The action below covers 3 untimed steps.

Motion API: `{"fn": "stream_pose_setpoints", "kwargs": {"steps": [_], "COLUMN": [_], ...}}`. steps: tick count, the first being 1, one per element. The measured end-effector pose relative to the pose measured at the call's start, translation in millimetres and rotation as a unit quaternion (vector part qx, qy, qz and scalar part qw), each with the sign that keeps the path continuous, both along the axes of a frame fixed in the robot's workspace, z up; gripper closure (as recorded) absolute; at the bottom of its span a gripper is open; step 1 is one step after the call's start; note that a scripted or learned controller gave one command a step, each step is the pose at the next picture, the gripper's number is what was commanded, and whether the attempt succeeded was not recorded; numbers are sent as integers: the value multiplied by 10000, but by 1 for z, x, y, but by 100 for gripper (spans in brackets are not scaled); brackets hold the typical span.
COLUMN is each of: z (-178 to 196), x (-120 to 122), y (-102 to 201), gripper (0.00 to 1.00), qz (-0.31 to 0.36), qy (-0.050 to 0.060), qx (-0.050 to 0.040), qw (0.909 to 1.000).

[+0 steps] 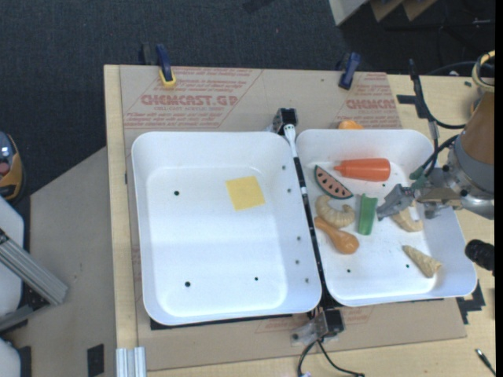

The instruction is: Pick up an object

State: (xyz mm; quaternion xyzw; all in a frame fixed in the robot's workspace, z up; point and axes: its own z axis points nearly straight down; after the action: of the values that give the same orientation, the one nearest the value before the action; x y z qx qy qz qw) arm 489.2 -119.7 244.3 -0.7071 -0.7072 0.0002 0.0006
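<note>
My gripper hangs low over the right bin, reaching in from the right. It is open, with nothing between its fingers. Just left of it stands a green block. A beige piece lies right below it, partly covered by it. Farther back lie an orange carrot-like piece and a watermelon slice. A pale curved piece and an orange squash-like piece lie to the left, and a tan cone lies at the front right.
The left bin holds a flat yellow square. A black divider strip runs between the bins. Blue clamps grip the cardboard sheet at the back. A small orange object sits behind the right bin.
</note>
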Motion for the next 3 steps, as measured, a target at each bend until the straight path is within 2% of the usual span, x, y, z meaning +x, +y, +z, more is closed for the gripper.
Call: {"fn": "stream_pose_setpoints", "kwargs": {"steps": [1,2,3], "z": [-151,-118,-161], "x": [-15,24,79], "y": [25,18,16], "gripper": [0,0,0], "qz": [3,6,10], "qy": [81,-30,-29], "qx": [23,-12,-15], "qw": [10000,10000,10000]}}
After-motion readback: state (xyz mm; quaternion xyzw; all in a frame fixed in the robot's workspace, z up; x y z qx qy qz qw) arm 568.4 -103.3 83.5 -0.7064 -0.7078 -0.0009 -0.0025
